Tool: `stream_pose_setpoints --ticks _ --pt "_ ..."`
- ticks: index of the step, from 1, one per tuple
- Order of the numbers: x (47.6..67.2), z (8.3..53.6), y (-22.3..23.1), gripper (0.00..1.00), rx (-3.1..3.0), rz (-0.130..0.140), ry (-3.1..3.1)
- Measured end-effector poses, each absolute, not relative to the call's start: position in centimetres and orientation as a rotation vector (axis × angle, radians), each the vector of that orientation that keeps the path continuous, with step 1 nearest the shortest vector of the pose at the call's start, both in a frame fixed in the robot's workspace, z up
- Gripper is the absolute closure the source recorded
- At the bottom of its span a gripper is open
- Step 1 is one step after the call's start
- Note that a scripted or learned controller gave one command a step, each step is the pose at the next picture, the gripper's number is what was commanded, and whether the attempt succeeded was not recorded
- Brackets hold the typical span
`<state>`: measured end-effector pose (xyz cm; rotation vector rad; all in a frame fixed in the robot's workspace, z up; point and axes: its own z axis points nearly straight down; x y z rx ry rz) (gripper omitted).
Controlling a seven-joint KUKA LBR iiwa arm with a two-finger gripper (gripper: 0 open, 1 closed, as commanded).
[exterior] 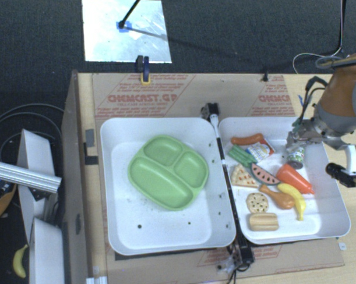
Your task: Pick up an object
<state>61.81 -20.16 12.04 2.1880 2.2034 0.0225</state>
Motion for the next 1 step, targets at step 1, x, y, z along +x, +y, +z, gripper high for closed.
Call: stream_pose_setpoints --ticks 1 --pt "61.88 12.11 -20.14 0.00 2.186 0.024 2.203"
